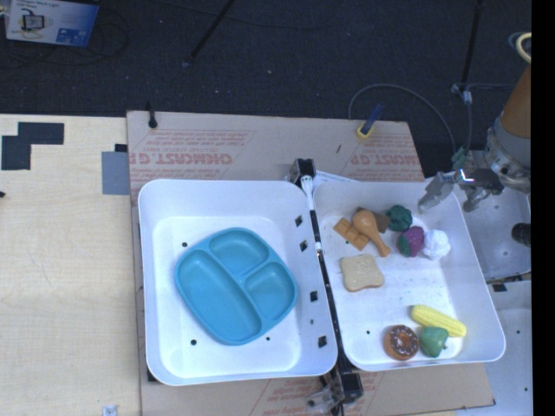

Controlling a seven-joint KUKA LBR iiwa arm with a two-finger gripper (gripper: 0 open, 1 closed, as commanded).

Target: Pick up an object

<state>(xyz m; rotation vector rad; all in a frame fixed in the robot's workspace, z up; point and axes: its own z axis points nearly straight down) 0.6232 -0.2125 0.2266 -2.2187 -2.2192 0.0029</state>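
Camera view: fixed above, slanted; two white bins side by side on a cardboard-covered desk.
Tool: hangs over the right bin's far right rim, nothing between its parts; released or clenched, I cannot tell.
Right bin: holds all the toy food, loosely spread.
Candidates: bread slice at centre; drumstick touching orange crackers; broccoli; purple vegetable against a white lump; corn cob, green pepper and doughnut clustered at the near edge.
Handling, judged: light, stiff plastic, smooth and likely slippery, not fragile.
Best hold: bread slice, apart from the rest, across its flat edges; the corn across its narrow width.
Left bin: blue divided plate.
Room: dark floor, a box at far left.
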